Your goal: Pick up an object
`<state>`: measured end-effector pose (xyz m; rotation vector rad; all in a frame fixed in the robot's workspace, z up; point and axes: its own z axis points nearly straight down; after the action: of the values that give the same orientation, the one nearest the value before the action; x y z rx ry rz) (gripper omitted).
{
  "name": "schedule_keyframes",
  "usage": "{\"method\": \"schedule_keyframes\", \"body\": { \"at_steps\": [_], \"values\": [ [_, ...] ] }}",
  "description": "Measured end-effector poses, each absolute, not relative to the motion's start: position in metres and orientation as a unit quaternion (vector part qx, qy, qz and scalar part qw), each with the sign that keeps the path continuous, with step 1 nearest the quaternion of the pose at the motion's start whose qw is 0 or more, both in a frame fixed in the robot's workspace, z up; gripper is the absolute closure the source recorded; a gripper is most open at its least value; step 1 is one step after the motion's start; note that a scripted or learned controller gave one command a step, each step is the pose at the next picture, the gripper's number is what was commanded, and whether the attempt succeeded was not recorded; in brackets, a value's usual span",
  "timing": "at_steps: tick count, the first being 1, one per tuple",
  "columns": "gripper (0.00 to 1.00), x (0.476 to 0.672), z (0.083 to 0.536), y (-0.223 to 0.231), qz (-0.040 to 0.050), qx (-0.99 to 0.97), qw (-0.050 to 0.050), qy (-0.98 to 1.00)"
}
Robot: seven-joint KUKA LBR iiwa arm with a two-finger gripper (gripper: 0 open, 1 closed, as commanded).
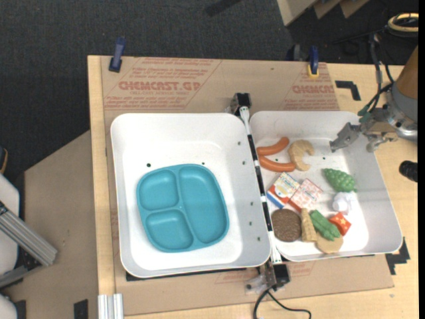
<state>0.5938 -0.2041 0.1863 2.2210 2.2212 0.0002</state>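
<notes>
My gripper (pixel 356 141) hangs over the far right corner of the right bin (pixel 388 234), its two fingers spread open with nothing between them. Below and left of it lie toy foods: two orange sausages (pixel 273 153), a bread roll (pixel 301 153), a bumpy green vegetable (pixel 339 179), a white and red packet (pixel 294 191), a brown patty (pixel 287 224), a green pepper (pixel 323 222) and a tan biscuit (pixel 329 244). None of them touches the gripper.
The left bin (pixel 133 135) holds a teal divided plate (pixel 182 207). A black hinge strip (pixel 255 171) runs between the bins. Blue and yellow clamps (pixel 313 63) hold the cardboard at the far edge. Cables hang beside the arm at the right.
</notes>
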Motion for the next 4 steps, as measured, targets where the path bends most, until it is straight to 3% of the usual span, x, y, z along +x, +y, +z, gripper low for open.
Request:
{"method": "schedule_keyframes", "body": {
  "at_steps": [1, 2, 3, 4],
  "values": [
    [0.0, 0.579, 0.079, -0.205, -0.002, 0.707, -0.004, 0.707],
    [1.0, 0.583, 0.095, -0.206, 0.0005, 0.707, 0.002, 0.707],
    [1.0, 0.643, 0.168, -0.165, 0.0037, 0.705, 0.005, 0.71],
    [0.0, 0.639, 0.163, -0.169, 0.0, 0.707, 0.001, 0.708]
  ]
}}
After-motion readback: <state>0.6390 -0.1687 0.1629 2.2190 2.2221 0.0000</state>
